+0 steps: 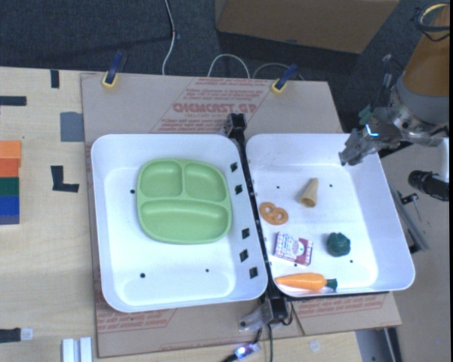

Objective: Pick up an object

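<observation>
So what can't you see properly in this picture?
- Gripper, camera view: dark and small at the right bin's top corner; open or shut is unclear.
- Arm: cut off by the right edge.
- Small packet: its print is too tiny to read.
- Coloured blocks: cut by the left edge.

2 white bins (117, 277) sit on brown cardboard (204, 104) printed in red. The left bin holds a pale green plate (185, 200). In the right bin: a tan cone (309, 191), an orange-brown pretzel (272, 213), a pink-and-white packet (293, 248), a dark green lump (338, 243) and an orange carrot (303, 281) with a green tip.
</observation>
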